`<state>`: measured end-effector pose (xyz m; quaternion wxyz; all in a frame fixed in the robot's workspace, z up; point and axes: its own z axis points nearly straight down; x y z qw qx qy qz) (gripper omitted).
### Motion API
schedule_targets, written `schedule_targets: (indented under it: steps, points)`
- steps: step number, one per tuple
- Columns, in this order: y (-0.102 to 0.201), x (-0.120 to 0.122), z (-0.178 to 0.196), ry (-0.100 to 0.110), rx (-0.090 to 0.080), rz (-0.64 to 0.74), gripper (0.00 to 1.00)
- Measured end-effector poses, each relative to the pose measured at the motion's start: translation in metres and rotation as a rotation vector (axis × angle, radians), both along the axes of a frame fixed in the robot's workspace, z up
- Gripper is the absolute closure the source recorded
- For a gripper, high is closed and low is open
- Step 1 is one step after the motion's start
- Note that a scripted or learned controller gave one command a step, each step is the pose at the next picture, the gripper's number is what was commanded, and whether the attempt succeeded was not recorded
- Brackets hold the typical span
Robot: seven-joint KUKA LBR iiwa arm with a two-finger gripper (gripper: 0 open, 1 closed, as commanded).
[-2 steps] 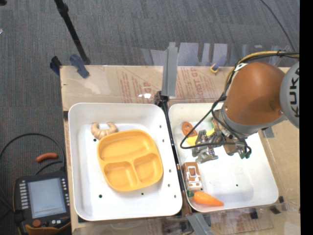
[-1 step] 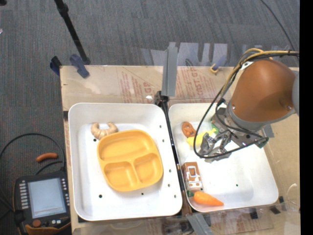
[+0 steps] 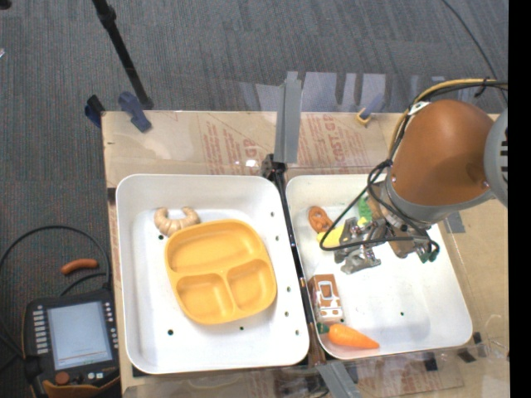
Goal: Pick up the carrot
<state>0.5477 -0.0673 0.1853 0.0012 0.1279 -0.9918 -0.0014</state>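
The carrot [image 3: 353, 337] is orange with a green stub and lies on the floor of the right bin [image 3: 415, 305], close to its front edge. My gripper [image 3: 358, 259] hangs over the middle of that bin, well behind the carrot and a little to its right. No object shows between the metal fingers. The orange wrist band [image 3: 440, 160] covers the bin's back right part.
A small brown and white toy [image 3: 327, 298] stands just behind the carrot. A brown pastry piece [image 3: 319, 219] and a yellow and green item [image 3: 344, 226] lie near the right bin's back left. The left bin [image 3: 141, 305] holds a yellow divided plate [image 3: 220, 270] and a beige croissant-like toy [image 3: 176, 218].
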Motion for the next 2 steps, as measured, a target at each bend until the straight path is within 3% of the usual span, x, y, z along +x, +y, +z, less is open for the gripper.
schedule_targets:
  steps: [1, 2]
  points:
    - [0.0034, 0.0626, 0.0005, -0.003, -0.002, -0.485, 1.00]
    - [-0.0064, 0.0699, 0.0003, 0.000, -0.004, -0.976, 1.00]
